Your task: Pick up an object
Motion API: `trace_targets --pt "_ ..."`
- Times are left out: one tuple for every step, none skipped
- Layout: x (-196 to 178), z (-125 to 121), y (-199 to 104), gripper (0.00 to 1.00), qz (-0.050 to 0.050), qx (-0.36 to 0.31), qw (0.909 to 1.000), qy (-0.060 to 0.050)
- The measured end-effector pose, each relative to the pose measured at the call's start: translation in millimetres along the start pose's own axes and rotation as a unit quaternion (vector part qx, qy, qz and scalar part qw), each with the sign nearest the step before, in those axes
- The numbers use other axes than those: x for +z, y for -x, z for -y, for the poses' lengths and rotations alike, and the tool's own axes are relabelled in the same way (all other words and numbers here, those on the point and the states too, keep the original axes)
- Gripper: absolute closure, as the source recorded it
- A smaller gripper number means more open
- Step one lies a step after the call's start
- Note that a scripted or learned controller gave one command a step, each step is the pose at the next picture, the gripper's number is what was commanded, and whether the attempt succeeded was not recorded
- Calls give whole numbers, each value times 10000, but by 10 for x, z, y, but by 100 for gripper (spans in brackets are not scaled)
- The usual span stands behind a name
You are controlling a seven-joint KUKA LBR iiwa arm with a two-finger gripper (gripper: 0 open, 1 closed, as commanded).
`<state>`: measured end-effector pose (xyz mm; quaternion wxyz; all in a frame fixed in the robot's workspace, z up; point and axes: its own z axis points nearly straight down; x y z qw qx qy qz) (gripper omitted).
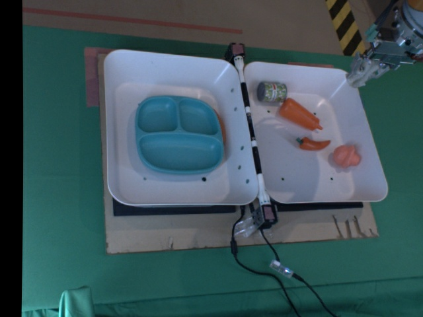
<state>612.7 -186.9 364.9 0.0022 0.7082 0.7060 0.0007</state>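
Our claw (365, 71) hovers over the right bin's (370, 177) far corner, away from the carrot (299, 113); we cannot tell its state.

Green mat (59, 177), brown floor (165, 5) with yellow-black hazard stripe (340, 8) beyond.

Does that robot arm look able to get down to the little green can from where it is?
Probably yes. The end effector hangs over the right bin's far corner, and the green can stands apart from the carrot.
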Motion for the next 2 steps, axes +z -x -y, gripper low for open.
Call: trace_targets --pt "-79 176 -265 100 -5 -2 10000 -2" --pt "-7 50 1 100 7 0 10000 10"
